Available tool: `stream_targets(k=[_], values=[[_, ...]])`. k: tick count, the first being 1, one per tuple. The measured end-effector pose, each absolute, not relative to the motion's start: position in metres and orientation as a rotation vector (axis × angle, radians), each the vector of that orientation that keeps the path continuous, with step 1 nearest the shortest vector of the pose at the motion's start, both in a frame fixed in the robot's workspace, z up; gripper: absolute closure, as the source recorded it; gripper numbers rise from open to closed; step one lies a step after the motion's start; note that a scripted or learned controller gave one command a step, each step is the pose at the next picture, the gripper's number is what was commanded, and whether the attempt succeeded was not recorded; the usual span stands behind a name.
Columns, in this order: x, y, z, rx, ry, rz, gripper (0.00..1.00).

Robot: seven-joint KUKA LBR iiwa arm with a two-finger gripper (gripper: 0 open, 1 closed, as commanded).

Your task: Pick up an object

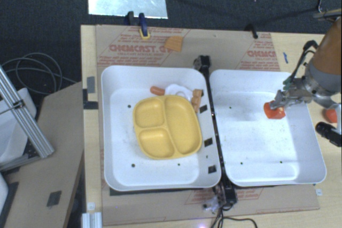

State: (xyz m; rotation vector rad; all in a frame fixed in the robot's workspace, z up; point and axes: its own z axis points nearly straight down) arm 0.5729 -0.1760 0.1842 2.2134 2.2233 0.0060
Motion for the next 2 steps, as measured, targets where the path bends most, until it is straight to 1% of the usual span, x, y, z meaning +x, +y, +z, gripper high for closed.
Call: stream_targets(k=[1,2], values=[[0.553,-0.116,0.114,2.217,2.235,-0.001,1.0],[0.553,-0.052,0.188,2.207,2.231,0.009,1.0]])
